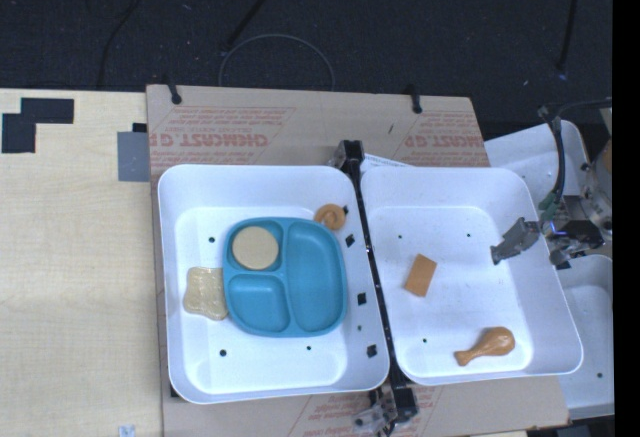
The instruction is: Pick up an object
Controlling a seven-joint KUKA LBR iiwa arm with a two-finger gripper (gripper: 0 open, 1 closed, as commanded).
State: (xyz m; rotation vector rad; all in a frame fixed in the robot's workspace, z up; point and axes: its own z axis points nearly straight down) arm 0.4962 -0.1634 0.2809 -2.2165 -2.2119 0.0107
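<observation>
White right bin (560, 345), orange block (421, 276), tan drumstick (487, 346), pincer (516, 239) above

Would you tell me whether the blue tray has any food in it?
Yes: a round cracker lies in one compartment of the blue tray.

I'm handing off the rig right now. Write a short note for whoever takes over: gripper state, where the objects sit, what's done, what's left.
Gripper: at the right edge of the right bin, above the floor, with nothing visibly between its fingers. Open or shut cannot be told from this view.

Right bin: orange block near the middle; drumstick-shaped toy near the front right corner.

Left bin: blue divided plate with a round tan piece in its top-left compartment; pale flat piece against the plate's left edge; small brown ring-shaped toy at the plate's top right.

Done: nothing picked.

Left: the whole pick. The orange block looks nearest the gripper.
</observation>
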